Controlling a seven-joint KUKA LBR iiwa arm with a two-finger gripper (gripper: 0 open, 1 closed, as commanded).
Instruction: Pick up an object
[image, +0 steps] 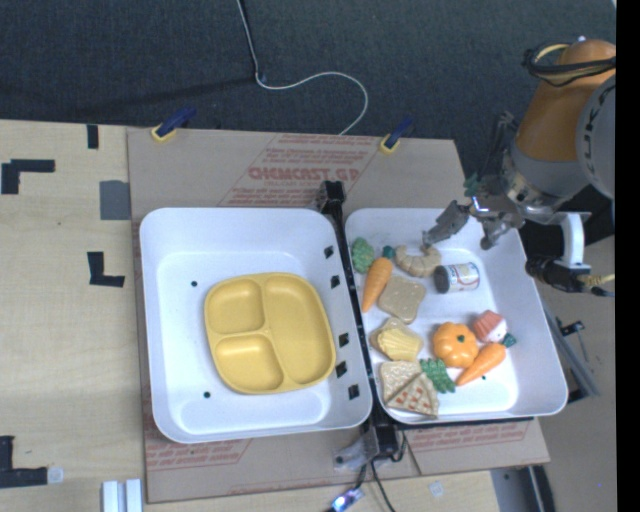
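Observation:
The right bin (535, 330) holds several toy foods: a carrot (375, 282), a green broccoli piece (361, 253), a beige lump (418, 261), a small silver can (460, 277) lying on its side, a tan bread slice (402, 297), a yellow corn piece (398, 343), an orange pumpkin (456, 343), a second carrot (481, 363), a pink and white piece (490, 325) and a pizza slice (412, 390). My gripper (466, 233) hangs over the bin's far side, just above the can and the beige lump. It is open, with nothing between its fingers.
The left bin (170, 250) holds a yellow divided plate (268, 331). A black hinge strip (345, 300) runs between the two bins. Both bins rest on a cardboard sheet (290, 170) on the wooden bench. A white cable (310, 80) loops behind.

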